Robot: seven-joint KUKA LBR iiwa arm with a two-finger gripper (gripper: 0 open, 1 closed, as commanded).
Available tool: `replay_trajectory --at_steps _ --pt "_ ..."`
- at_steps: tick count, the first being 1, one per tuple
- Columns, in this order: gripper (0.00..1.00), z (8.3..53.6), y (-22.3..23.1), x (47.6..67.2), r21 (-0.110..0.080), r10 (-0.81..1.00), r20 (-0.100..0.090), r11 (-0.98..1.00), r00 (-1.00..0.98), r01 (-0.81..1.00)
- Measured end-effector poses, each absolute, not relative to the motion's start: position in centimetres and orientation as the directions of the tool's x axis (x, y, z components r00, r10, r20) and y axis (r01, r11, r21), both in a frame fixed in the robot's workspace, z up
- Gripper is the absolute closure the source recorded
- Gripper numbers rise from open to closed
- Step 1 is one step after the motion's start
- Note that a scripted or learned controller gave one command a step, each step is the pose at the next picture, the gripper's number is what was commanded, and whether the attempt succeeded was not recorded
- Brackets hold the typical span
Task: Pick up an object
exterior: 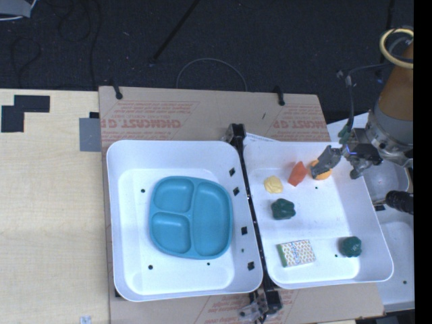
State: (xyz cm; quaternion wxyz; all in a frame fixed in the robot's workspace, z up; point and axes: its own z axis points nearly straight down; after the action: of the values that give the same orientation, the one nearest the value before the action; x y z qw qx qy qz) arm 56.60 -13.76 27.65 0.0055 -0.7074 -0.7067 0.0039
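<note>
Behind gripper (339,160), orange object (322,174) partly hidden

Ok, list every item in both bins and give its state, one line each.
blue divided plate: flat in left bin
yellow piece: loose in right bin
orange-red piece: loose, near the gripper
dark green piece: loose
patterned packet: lying flat
teal piece: loose
gripper: on a small orange object

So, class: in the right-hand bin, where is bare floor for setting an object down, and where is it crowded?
Bare floor lies between the dark green piece and the teal lump, and along the right bin's right wall. The far end is crowded: yellow piece, orange-red piece and gripper.
</note>
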Motion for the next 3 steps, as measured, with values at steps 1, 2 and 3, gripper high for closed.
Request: replay_trajectory --at_steps 1,2,3 --pt "0.0 28.2 -13.8 56.8 -0.003 1.0 0.001 0.0 0.0 1.0" --pt "0.0 21.7 -13.7 56.7 -0.01 1.0 0.002 0.0 0.0 1.0" --pt "0.0 17.3 -14.0 56.5 -0.007 1.0 0.001 0.0 0.0 1.0"
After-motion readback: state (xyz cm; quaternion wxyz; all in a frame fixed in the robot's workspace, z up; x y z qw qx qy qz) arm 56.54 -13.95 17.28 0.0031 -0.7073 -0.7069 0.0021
